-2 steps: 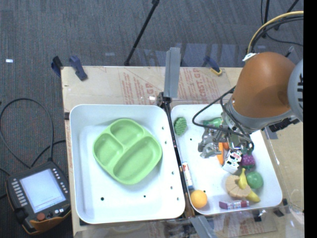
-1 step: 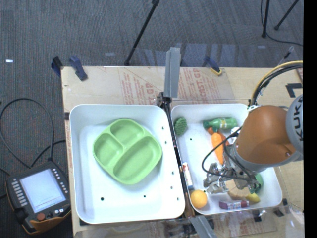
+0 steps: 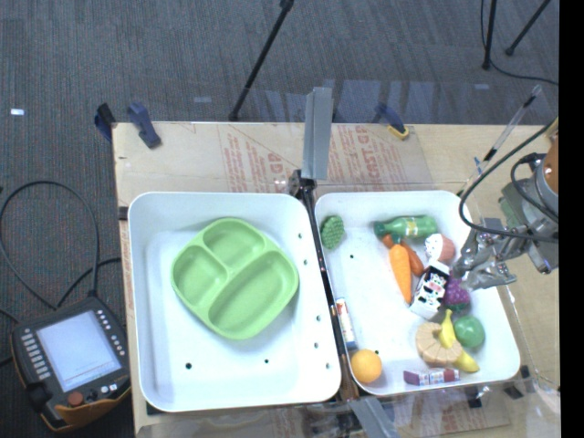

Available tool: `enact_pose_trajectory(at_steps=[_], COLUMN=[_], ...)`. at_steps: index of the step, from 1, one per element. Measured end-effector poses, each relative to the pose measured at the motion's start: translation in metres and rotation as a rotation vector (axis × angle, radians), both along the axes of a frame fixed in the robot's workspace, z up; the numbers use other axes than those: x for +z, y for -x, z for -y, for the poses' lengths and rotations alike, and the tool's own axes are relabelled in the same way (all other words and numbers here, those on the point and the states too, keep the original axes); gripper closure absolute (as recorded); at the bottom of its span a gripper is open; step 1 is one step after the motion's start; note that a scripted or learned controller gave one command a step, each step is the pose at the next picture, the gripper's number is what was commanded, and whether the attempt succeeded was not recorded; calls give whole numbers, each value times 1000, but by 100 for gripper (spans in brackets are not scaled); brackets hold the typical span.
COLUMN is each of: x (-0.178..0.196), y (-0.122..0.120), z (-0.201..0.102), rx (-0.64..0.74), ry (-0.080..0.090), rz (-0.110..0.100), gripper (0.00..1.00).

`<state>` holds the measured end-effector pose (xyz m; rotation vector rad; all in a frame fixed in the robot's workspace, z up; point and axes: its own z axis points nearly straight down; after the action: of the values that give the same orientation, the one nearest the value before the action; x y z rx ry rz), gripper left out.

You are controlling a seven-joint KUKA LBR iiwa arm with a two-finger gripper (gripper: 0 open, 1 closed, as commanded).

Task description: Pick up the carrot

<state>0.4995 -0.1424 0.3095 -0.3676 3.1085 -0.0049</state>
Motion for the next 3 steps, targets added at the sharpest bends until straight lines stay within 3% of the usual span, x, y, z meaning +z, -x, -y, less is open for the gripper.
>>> enact_pose_trajectory(at_steps=[1, 2, 3], x=[165, 43, 104], y=[2, 4, -1], z=[15, 31, 70], rx=[123, 408, 573], ry=[1, -4, 0], rz=[-1, -13, -8], gripper=[100, 100, 100])
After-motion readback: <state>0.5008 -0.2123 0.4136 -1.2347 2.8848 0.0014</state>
